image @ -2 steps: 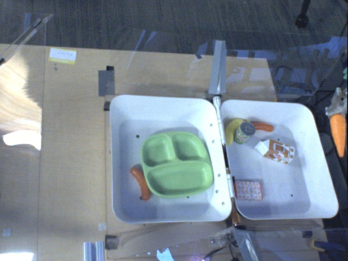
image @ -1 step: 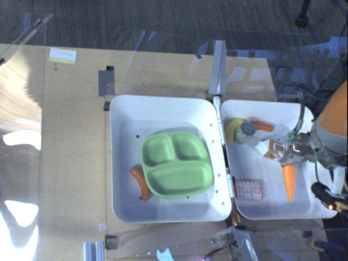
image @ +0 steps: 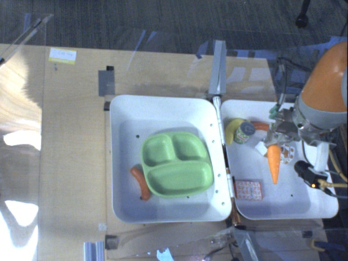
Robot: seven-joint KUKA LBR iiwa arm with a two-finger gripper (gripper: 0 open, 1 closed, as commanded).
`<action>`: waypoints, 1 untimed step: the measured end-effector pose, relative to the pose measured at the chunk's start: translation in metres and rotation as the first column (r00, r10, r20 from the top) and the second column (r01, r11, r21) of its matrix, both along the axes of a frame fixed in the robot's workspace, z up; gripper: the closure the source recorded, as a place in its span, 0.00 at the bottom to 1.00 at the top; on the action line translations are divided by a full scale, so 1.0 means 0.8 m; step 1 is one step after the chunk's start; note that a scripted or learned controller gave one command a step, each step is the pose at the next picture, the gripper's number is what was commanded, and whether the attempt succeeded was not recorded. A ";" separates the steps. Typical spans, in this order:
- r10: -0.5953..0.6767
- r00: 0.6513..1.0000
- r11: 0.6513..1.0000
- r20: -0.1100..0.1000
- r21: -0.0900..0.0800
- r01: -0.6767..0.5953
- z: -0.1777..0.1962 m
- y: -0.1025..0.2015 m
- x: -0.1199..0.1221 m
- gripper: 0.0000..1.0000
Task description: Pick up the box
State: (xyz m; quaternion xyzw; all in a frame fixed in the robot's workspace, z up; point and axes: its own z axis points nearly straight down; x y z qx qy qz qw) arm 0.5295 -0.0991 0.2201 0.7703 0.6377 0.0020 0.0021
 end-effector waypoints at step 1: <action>-0.064 0.998 0.998 -0.003 0.001 0.064 -0.002 0.131 -0.051 1.00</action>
